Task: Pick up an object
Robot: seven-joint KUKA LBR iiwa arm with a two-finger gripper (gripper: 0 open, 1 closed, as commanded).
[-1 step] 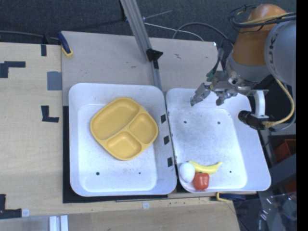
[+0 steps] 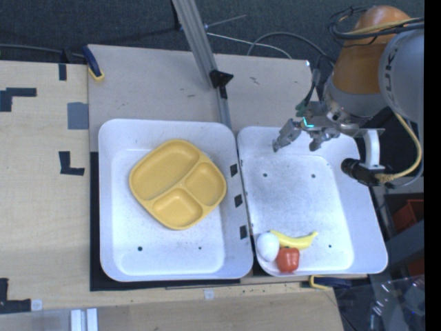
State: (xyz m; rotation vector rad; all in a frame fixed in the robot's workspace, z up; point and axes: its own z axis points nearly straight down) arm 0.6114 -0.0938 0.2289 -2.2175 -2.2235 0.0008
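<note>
tool [image 2: 301,138] seen hovering over far end of right bin [image 2: 358,205], fingers spread, nothing pinched between them; banana [image 2: 298,239], white egg-ish ball [image 2: 267,245] and red thing [image 2: 289,258] bunched together at near edge of that bin, well apart from tool; yellow divided plate [image 2: 178,183] parked in left bin [image 2: 114,185]

Yellow divided plate [image 2: 178,183]: three compartments, lies flat, turned at slant, in left bin's middle. Banana [image 2: 296,239]: yellow, small, curved, lies flat in right bin near front-left corner. White ball-like object [image 2: 267,246] (identity unclear): round, just left of banana, touching it, against bin's left wall. Red object [image 2: 289,258]: small, rounded, just below banana, beside white one, near front rim.
</note>
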